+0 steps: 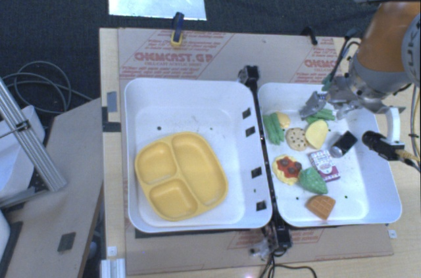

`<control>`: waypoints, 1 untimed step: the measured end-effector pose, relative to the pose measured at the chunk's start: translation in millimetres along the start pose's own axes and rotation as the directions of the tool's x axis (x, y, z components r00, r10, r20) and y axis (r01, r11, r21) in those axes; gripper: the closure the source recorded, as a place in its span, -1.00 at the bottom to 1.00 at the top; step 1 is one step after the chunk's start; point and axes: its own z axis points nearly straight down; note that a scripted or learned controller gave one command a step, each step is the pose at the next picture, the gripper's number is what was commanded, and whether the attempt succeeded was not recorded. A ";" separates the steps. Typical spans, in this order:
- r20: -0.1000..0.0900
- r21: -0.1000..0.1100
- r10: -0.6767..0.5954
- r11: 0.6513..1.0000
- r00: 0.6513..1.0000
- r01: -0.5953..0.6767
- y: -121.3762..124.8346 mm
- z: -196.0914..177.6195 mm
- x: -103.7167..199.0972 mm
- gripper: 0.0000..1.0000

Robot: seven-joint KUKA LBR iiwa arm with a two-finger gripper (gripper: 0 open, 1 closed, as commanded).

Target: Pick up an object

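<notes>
Front of the right-hand shallow white bin (388, 204) first: an orange-brown waffle-shaped toy (321, 206) sits near the front wall. Just behind it is a dark green leafy toy (313, 181). Left of that lies a round yellow toy pizza with red topping (287, 168), and behind the leafy toy a small pink and white carton (323, 163).

Across in the left-hand shallow white bin (145, 99), a yellow plastic plate with three compartments (181, 175) lies toward the front left corner.

Back to the right bin, further up: a tan round cookie with dark chips (297, 138), with a pale yellow oval piece (317, 134) just beside it on the right. A bundle of green bean pods (273, 127) lies near the bin's left wall, a small yellow lump (283, 119) just behind it.

And here is the gripper (314, 104), low over the far part of the right bin, right at a bright green flat piece (325, 115), possibly a toy leaf, just behind the yellow oval. Clamped on it or loose? I cannot tell from this angle.

Furthest off, a pale board with red lettering (197, 53) and a yellow clamp (176, 39) at its back edge.
</notes>
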 end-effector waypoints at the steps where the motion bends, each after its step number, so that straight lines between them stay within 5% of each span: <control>1: -0.002 0.003 0.007 1.000 1.000 -0.007 -11.5 118.4 -37.1 -1.00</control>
